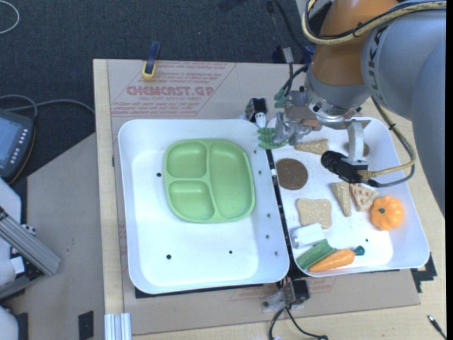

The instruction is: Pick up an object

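Note:
My gripper (283,129) hangs low over the far left corner of the right bin (407,250), close to the divider between the bins. A small green thing (264,137) shows right at its left side; whether it is held I cannot tell. A tan cracker (312,146) lies just right of the gripper and a brown round cookie (291,173) just in front of it. Further forward lie a square toast (314,212), a bread wedge (342,197), a pizza slice (363,193), an orange pumpkin (386,212), a white block (308,234), a green vegetable (314,251) and a carrot (331,260).
The left bin (141,232) holds a green divided plate (209,180) near its middle. The arm's grey body and orange band (350,34) loom over the right bin's far side. A blue and yellow clamp (150,62) sits at the bench's back edge.

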`<state>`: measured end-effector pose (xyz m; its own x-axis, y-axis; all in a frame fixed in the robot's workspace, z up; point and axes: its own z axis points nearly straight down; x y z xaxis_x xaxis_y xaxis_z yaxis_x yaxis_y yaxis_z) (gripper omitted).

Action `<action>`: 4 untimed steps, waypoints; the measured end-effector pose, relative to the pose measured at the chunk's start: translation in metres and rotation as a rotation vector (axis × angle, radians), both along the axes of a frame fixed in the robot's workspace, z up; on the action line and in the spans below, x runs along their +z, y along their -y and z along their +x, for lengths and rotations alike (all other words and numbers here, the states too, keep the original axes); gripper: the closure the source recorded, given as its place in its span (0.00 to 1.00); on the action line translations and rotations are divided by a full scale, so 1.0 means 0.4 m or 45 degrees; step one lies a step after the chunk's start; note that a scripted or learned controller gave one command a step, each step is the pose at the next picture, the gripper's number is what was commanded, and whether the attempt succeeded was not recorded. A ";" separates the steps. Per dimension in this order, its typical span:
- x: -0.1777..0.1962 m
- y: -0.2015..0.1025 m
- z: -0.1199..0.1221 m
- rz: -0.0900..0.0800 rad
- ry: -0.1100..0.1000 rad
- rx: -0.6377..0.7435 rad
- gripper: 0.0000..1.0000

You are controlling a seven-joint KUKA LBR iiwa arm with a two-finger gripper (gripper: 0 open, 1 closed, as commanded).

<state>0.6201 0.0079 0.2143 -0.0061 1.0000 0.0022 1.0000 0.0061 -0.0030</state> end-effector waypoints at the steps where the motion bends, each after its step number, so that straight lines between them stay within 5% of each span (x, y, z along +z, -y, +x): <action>1: 0.004 -0.062 -0.006 -0.001 0.000 -0.003 1.00; 4: 0.005 -0.044 -0.025 -0.004 0.003 -0.008 1.00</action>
